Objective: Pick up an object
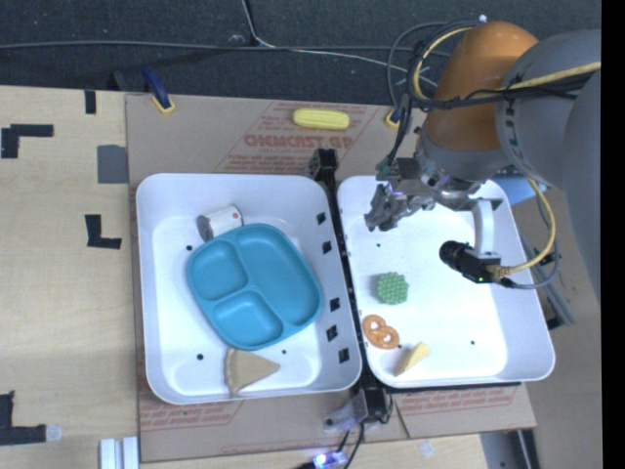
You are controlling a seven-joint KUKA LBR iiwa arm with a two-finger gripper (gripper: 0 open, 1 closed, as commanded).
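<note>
Green ball just below the hand

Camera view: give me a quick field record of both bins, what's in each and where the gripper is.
left bin: blue divided plate, small white cup on its side, tan wedge
right bin: green ball, pretzel, pale yellow wedge
gripper: over the right bin's upper left part, nothing seen between its fingers
outside bins: yellow item on the cardboard above
</note>
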